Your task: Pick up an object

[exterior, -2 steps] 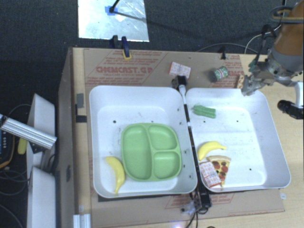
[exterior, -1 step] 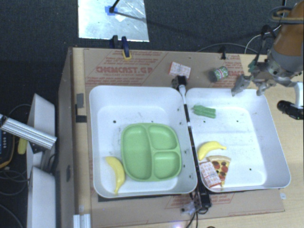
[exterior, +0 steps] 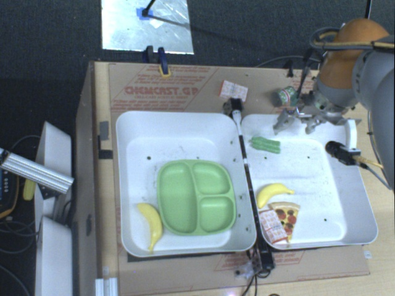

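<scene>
My gripper [exterior: 295,123] hangs over the far edge of the right bin [exterior: 345,227], its two grey fingers spread open with nothing between them. A green pod-shaped toy [exterior: 265,144] lies in that bin, just in front of and left of the gripper. Near the bin's front left corner are a yellow banana [exterior: 271,193] and a pizza slice toy [exterior: 285,216], which lies on a small printed card [exterior: 270,225]. The left bin [exterior: 133,147] holds a green divided plate [exterior: 196,196] and a second banana [exterior: 151,224] at the plate's front left.
The two bins meet along a dark divider strip [exterior: 244,165]. A small greenish can-like object [exterior: 286,95] and a paper label [exterior: 233,90] lie on the cardboard behind the bins. A blue clamp [exterior: 162,57] stands at the bench's far edge.
</scene>
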You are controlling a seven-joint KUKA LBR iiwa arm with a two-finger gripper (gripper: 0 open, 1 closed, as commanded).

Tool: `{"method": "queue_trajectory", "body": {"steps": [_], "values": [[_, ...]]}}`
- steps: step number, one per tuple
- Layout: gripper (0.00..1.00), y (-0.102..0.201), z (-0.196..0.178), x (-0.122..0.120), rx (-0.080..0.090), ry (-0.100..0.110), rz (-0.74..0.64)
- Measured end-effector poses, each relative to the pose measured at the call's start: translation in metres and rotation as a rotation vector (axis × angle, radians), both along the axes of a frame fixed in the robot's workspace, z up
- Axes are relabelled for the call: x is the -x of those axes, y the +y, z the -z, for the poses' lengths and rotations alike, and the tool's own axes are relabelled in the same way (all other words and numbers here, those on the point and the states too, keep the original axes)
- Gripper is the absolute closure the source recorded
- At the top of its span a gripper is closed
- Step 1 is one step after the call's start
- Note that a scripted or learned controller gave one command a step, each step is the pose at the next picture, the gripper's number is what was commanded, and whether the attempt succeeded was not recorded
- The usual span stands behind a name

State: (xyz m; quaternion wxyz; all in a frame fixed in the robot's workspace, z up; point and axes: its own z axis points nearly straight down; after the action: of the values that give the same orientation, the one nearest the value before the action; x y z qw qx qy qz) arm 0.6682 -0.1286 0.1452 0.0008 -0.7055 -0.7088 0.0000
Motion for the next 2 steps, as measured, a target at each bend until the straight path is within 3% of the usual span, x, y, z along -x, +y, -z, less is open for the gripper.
{"method": "queue_trajectory", "body": {"steps": [1, 2], "values": [[0.00, 0.025, 0.044, -0.002, 0.001, -0.006, -0.001], [0.00, 0.035, 0.061, 0.023, 0.001, -0.003, 0.003]]}}
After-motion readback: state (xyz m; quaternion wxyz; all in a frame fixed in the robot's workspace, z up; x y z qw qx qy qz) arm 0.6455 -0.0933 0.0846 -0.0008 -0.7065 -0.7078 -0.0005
